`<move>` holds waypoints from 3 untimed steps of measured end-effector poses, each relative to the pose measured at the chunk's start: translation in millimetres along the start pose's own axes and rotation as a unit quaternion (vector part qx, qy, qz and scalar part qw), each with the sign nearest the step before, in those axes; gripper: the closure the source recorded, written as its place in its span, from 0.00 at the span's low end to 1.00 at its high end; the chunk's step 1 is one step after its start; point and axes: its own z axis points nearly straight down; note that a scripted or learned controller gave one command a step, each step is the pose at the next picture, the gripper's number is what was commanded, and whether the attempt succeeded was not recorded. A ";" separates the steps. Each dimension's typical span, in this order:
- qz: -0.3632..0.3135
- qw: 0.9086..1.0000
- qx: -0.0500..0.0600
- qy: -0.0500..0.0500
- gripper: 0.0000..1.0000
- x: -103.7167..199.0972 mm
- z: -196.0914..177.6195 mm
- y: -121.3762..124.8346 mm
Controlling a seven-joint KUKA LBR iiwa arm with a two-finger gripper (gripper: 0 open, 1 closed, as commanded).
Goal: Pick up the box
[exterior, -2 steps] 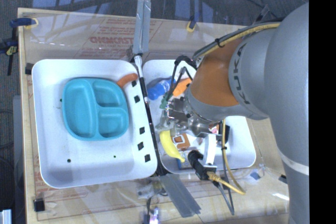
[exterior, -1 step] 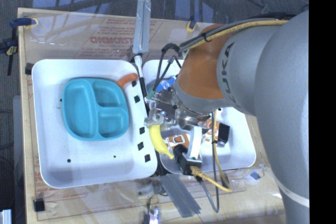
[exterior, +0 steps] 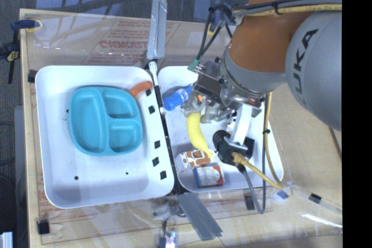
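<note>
Arm (exterior: 279, 38) over right bin (exterior: 273, 154); gripper (exterior: 203, 104) state cannot be told; box (exterior: 195, 158) at lower centre, beside banana (exterior: 196, 132).

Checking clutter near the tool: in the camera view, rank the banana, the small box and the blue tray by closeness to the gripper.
From the gripper:
1. Banana, just beside it in the right bin.
2. Small box, at that bin's near end.
3. Blue tray, in the left bin.

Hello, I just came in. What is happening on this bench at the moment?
A grey and orange robot arm reaches over the right bin, where a banana, a small box, a can and a blue bottle lie. The box, which it should pick up, rests on the bin floor. The left bin holds a blue divided tray.
</note>
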 end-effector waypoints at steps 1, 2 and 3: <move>-0.021 1.000 0.001 -0.001 1.00 23.7 4.0 34.3; 0.038 0.999 0.002 -0.001 1.00 -43.6 113.7 20.2; 0.057 0.998 0.003 -0.001 1.00 -21.3 170.6 9.3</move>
